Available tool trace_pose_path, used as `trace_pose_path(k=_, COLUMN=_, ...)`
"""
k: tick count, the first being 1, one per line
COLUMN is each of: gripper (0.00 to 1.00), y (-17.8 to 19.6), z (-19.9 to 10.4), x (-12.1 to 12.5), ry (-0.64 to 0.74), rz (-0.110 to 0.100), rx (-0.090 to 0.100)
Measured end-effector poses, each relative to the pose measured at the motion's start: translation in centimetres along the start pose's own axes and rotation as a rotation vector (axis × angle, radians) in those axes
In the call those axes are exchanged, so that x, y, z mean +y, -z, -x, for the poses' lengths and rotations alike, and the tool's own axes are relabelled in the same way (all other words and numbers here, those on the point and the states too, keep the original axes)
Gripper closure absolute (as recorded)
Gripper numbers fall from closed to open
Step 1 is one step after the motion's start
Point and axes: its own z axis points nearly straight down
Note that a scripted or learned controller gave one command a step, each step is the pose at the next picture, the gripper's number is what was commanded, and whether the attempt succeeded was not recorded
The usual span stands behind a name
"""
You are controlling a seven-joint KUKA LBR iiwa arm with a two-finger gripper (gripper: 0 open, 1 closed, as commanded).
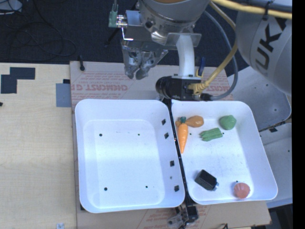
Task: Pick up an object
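White bins are sitting side by side on the tabletop (33, 142), and your claw (138, 71) is hanging above and behind them with nothing in it.

You are looking at fingers drawn narrow, close together, over the cardboard beyond the left bin (86, 109); every pickable thing is lying in the right bin (264, 168). Aim for the black block (206, 180): it is sitting apart from the walls, with bare floor all round for the fingers to straddle. Spread the claw before descending and centre it over the block. The carrot (182, 135) is lying right beside the divider and touching the orange piece (195, 121), so one finger would likely be crowded there. The green ball (228, 122), green pod (211, 134) and red ball (241, 190) are lying nearer the rim.
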Motion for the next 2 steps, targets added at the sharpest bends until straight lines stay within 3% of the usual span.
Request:
trace_pose_path(k=1, gripper=1.0, y=0.0, z=0.0, x=4.4, ry=0.001, rz=-0.001, rx=0.0)
trace_pose_path(k=2, gripper=1.0, y=0.0, z=0.1, x=2.8, ry=0.002, rz=-0.005, rx=-0.001)
